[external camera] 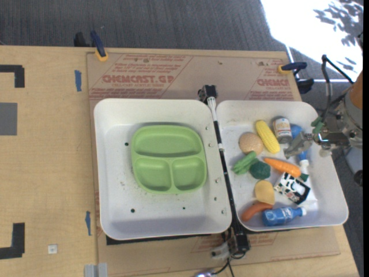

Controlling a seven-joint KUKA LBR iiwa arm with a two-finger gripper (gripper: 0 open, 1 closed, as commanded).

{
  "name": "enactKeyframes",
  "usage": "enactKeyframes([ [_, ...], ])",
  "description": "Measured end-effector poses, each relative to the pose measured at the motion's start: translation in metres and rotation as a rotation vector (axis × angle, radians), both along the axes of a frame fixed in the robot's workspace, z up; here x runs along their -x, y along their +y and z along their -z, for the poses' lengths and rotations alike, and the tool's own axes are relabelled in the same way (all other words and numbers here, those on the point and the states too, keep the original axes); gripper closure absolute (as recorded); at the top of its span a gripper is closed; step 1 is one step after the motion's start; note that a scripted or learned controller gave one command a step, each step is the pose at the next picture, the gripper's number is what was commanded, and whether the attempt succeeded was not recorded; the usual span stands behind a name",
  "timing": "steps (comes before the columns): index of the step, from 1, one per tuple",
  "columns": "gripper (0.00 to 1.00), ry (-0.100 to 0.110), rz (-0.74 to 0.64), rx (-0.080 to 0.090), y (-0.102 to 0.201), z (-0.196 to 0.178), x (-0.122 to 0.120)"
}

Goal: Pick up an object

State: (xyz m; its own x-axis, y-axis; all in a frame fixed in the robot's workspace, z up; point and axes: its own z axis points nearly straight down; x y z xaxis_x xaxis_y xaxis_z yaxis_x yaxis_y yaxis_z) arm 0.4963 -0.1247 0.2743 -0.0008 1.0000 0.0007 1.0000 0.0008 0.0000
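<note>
The right bin holds a heap of toy items. Among them are a yellow corn cob, a tan round piece, a small can, an orange carrot, a green piece, a pale yellow piece, a black-and-white packet and a blue bottle. My gripper reaches in from the right and hangs low over the bin's upper right part. It is just right of the corn and above the carrot. Nothing can be seen held in it.
The left bin carries a green divided plate in its middle. A ridge with clamps separates the two bins. The arm's wrist and cables overhang the right bin's right rim. Cardboard and bench surround the bins.
</note>
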Motion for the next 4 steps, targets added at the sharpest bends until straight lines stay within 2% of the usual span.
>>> enactKeyframes([
  [1, 0.00, 0.003, 0.151, -0.001, 0.065, 0.063, -0.035],
  [2, 0.00, -0.005, 0.153, 0.001, 0.023, 0.188, -0.091],
  [3, 0.00, -0.002, -0.304, 0.002, -0.014, 0.188, -0.065],
  [4, 1.00, -0.008, -0.303, 0.003, -0.014, 0.177, -0.067],
])
